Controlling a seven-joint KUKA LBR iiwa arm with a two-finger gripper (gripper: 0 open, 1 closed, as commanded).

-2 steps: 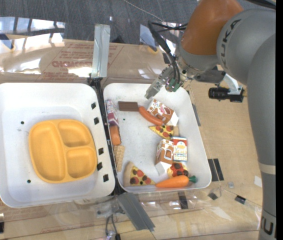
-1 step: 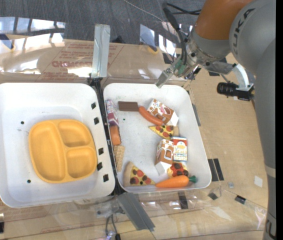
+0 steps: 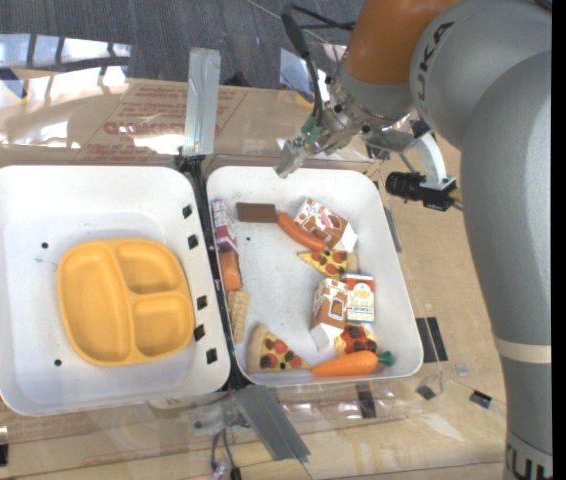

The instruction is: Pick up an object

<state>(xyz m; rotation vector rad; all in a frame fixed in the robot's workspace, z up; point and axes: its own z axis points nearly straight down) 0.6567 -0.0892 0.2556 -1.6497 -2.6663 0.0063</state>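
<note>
The gripper (image 3: pixel 291 158), aperture indeterminate and holding nothing visible, hovers just above the chocolate bar (image 3: pixel 256 211), which appears light, rigid and flat: grasp across its narrow width.

1. Bright, even light falls from above; the white bins (image 3: pixel 23 208) look nearly washed out.
2. Glare streaks the shiny sheet (image 3: pixel 53 118) behind the bins.
3. My arm (image 3: pixel 503 168) sits close to the lens, soft and slightly blurred.
4. Shadows are faint, short beneath the yellow tray (image 3: pixel 123 300).
5. The picture is coarse; small print on the boxes is unreadable.
</note>
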